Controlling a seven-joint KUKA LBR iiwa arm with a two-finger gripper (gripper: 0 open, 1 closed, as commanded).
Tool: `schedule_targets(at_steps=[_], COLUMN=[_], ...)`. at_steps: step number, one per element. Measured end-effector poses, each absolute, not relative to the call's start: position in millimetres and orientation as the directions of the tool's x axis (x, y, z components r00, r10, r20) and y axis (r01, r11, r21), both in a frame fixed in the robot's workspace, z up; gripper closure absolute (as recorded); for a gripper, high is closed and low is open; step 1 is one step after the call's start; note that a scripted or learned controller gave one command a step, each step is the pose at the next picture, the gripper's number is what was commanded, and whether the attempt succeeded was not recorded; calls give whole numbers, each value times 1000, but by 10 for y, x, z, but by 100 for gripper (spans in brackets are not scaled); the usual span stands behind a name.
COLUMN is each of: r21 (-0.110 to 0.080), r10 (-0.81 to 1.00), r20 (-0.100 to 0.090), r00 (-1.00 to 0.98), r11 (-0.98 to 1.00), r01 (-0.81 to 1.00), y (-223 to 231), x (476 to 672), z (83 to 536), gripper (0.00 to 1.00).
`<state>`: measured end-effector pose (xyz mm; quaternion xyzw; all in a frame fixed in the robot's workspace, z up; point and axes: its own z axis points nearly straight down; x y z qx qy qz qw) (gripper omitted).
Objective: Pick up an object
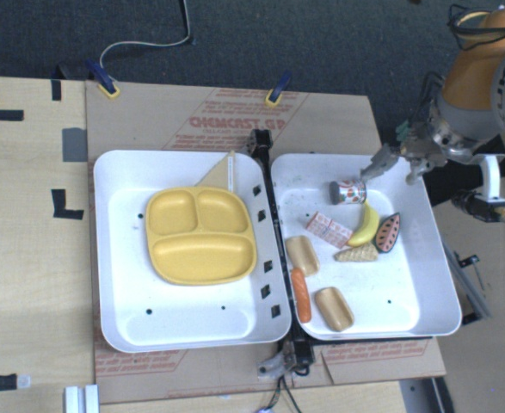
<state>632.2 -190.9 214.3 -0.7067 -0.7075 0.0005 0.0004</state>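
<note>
1. Two shallow white plastic bins sit side by side mid-frame on a brown cardboard sheet [321,114]; left bin [114,231] holds a yellow three-compartment plastic tray [202,235]; right bin [424,291] holds the small items, i.e. the pick candidates.
2. Grey arm w/ orange band [476,76] comes in from upper right; two-finger gripper [393,163] hangs over the right bin's upper-right edge; the two fingers stand apart, nothing between them.
3. Nearest item: small red-and-silver can [350,193], on its side, just below-left of the fingers, not touching; prob. the target since the claw is lined up that way.
4. Below it, clustered: yellow toy banana [368,224]; dark red-and-black slice-shaped toy [388,233] touching the banana; pink patterned flat packet [329,228]; tan wedge [357,254].
5. Lower left of that bin: tan bread-roll-shaped toy [302,254]; orange carrot-like stick [300,294]; second tan roll [334,308]; spaced out, so easier grabs than the cluster.
</note>
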Motion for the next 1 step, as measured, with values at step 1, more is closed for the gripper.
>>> schedule_targets(at_steps=[1], r21=[2], r10=[1000], r20=[-2], r00=[-2], r11=[2], r01=[1000], y=[-1954], x=[6331], z=[865], gripper=[0])
